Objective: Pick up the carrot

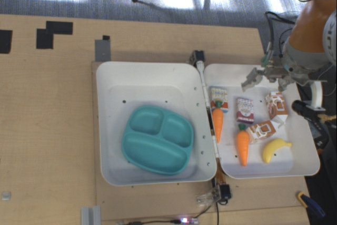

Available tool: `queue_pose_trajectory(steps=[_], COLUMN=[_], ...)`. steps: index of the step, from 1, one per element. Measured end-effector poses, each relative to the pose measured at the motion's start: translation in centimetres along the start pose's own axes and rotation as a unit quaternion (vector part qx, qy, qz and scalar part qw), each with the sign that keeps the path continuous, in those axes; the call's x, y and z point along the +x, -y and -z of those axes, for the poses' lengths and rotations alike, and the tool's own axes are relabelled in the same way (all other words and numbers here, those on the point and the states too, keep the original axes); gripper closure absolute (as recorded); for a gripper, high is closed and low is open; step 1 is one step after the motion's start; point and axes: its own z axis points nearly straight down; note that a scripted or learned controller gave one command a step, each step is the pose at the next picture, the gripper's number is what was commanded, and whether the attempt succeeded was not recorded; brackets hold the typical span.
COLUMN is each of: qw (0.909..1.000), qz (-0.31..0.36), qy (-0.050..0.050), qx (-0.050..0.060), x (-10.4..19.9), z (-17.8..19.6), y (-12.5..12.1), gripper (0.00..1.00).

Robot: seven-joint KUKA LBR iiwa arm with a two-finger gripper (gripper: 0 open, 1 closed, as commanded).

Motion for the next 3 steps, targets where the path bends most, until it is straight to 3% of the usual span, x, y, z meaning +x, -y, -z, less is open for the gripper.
queue_pose_trajectory(steps=[1, 2, 3], qw=[0.9997, 0.9995, 0.9995], qz=[0.024, 0.03, 0.032], qy=[0.0, 0.001, -0.001], qx=[0.0, -0.005, -0.007], x=[1.9, 4.5, 4.7], z=[-9.9, -10.5, -9.3], y=[5.4, 12.2, 11.9], gripper=[0.0, 0.0, 1.0])
